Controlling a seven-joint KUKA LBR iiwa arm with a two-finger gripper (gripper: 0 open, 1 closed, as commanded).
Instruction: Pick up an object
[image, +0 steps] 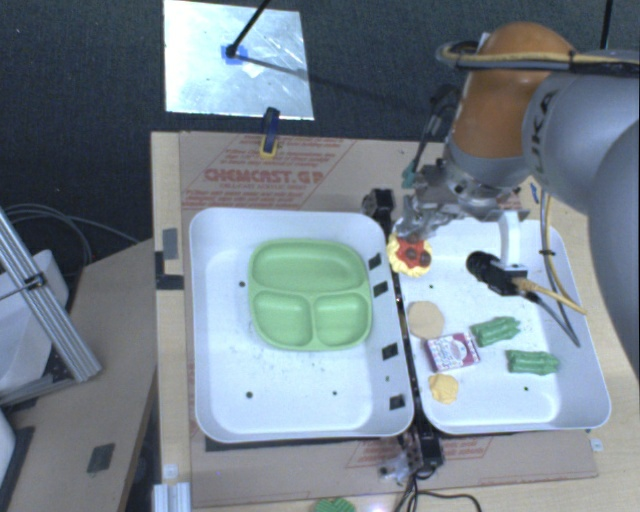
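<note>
My fingers (418, 232) point down into the right bin (585, 385) at its upper left corner, closed around a small yellow and red toy (410, 256) that hangs between their tips, just above the bin floor. The toy is roundish, so I cannot tell any long axis or heading. Below it lie a tan disc (426, 319), a red and white packet (452, 351) and a yellow piece (443, 387). Two green pieces (496, 330) lie to the right. A green divided tray (308, 294) sits in the left bin (225, 400).
</note>
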